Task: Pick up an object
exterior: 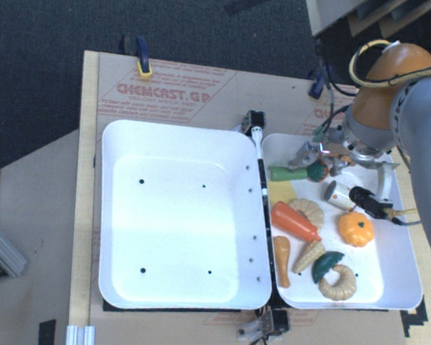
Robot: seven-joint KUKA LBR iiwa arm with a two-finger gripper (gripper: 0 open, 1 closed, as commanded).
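My gripper (pixel 321 157) hangs low over the far end of the right bin (pixel 401 268). It sits right above a green toy vegetable (pixel 290 172) that lies by the bin's left wall. Closer to the front lie a yellow block (pixel 281 192), an orange-red carrot (pixel 294 221) and a tan ridged shell-like piece (pixel 309 208). An orange pumpkin (pixel 356 229) and a small white cylinder with a red end (pixel 336 194) rest to the right. Nothing shows as lifted off the bin floor.
Near the right bin's front lie a tan squash (pixel 282 257), a corn cob (pixel 308 255), a dark green piece (pixel 327 262) and a beige ring (pixel 340 282). The left bin (pixel 172 217) is bare white. A black divider clip (pixel 254 121) sits between the bins.
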